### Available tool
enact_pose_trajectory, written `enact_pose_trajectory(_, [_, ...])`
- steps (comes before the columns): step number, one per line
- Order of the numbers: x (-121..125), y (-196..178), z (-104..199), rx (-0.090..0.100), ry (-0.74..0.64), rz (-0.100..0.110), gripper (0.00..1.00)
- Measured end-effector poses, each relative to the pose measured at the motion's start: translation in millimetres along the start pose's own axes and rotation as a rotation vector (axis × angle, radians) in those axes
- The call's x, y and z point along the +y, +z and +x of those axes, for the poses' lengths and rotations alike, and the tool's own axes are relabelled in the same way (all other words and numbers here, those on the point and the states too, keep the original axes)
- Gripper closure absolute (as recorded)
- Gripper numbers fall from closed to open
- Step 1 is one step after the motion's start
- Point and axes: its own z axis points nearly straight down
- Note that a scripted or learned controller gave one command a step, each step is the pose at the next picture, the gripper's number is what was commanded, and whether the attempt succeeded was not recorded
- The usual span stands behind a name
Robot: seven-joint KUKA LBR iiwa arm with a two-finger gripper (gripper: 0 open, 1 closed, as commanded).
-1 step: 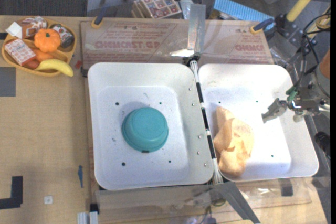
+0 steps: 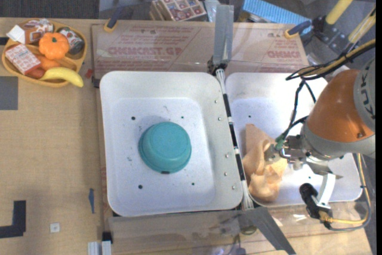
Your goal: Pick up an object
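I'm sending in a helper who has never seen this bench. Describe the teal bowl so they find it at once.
Start at the two shallow white bins side by side and take the left bin, away from the grey and orange arm. Near its middle sits a round teal plastic bowl, turned upside down. The other bin holds a floppy tan, irregular object beside the gripper.

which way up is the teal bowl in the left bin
Upside down. The teal bowl shows a smooth domed base with no rim opening or hollow, resting on the left bin floor.
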Motion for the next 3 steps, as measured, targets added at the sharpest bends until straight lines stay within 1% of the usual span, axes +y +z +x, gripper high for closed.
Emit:
enact_pose_trajectory(1, [104,5,-9,-0.003,-0.225,-0.016,0.0])
enact_pose_trajectory(2, [105,-6,-9,-0.001,-0.222,-0.022,1.0])
enact_pose_trajectory(3, [126,-105,22,-0.002,-0.462,0.001,1.0])
